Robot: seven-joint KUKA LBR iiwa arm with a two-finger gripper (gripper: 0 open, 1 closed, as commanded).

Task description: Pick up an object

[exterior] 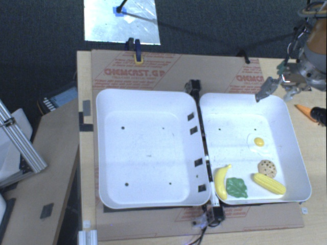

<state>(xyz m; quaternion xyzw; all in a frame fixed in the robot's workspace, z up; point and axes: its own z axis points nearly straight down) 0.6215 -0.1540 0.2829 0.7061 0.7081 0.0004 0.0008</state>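
The right bin (286, 131) holds a fried egg (258, 142), a round cookie (266, 167), a yellow corn cob (269, 184), a banana (220, 181) and a green leafy piece (236, 187); all lie in its near half. My gripper (276, 92) hangs over the bin's far right corner, well above and behind these objects. Its fingers (265, 89) are spread open with nothing between them.
The left bin (102, 137) sits beside the right one, joined by a black clip strip (200, 137). An orange-handled tool (309, 112) lies on the bench to the right of the bins. A metal sheet (121, 14) lies at the back.
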